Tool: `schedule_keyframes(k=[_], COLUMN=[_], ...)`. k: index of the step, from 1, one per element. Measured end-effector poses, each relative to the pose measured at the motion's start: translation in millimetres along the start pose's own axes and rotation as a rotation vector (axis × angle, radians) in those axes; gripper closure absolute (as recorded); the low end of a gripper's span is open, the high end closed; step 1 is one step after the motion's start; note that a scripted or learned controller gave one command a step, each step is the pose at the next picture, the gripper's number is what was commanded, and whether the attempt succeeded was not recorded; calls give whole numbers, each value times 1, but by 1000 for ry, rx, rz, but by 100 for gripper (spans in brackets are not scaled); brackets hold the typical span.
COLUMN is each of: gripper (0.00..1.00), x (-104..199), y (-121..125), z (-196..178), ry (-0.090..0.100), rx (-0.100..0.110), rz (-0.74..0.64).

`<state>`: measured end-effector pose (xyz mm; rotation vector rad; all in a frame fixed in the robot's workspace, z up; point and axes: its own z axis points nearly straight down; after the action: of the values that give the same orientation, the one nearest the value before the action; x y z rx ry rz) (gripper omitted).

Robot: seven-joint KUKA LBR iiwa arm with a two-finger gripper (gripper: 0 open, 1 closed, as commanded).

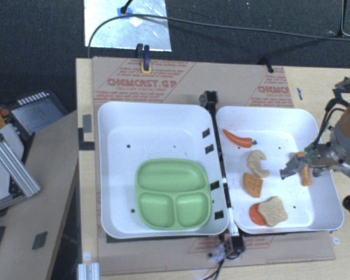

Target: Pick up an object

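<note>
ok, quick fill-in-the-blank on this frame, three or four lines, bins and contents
1. The green divided tray lies in the ____ bin.
2. The tray has ____ compartments.
3. The chili pepper lies in the ____ bin.
4. The gripper is over the ____ bin.

Missing words: left; three; right; right

There are two white bins: a left bin and a right bin. One green divided tray with three compartments is in the left bin. The right bin has six small food items: one red pepper, one beige curved piece, one waffle, one bread slice, one red round slice, one orange carrot-like piece.
</note>
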<state>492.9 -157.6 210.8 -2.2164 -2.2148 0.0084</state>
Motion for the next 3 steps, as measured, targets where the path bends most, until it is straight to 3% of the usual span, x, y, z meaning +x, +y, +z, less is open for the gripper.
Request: schedule_keyframes(k=[1,3], gripper=[0,0], x=[0,-2], y=[3,0], z=[-5,103], ry=[-2,-1], rx=[-11,-7], rz=[-3,-1])
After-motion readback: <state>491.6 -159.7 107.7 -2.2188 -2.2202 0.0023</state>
